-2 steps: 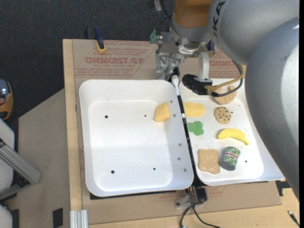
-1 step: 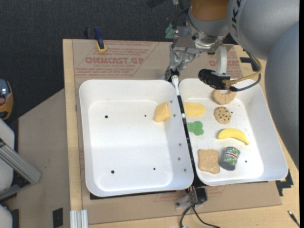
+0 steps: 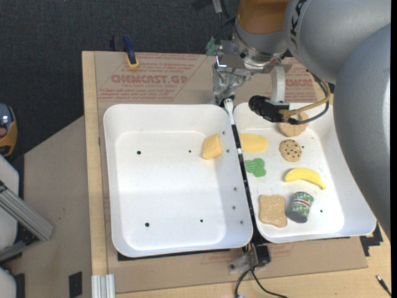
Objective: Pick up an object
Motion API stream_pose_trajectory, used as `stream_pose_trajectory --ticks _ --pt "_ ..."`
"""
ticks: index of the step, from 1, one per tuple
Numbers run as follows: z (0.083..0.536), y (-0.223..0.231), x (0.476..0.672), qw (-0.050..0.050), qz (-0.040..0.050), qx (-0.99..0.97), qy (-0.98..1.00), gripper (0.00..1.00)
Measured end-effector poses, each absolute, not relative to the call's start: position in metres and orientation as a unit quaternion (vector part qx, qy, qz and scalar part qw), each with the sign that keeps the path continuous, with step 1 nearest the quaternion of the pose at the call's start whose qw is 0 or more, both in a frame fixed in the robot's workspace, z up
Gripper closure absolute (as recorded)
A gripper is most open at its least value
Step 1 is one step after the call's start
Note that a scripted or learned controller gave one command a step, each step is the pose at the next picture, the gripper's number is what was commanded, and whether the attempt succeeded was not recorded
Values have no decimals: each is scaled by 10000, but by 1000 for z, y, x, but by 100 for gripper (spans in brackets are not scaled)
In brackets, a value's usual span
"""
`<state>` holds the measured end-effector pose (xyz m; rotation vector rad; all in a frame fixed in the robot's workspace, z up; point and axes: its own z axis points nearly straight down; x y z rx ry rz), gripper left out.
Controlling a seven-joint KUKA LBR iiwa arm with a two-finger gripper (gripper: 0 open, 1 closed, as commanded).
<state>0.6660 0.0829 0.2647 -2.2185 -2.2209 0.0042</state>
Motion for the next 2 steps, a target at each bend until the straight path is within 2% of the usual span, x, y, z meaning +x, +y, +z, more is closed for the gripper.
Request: stream_pose_trajectory --ticks 1,2 --pt "266 70 666 4 8 -7076 -7066 100" --pt "278 82 667 -13 -15 -7067 -7075 100"
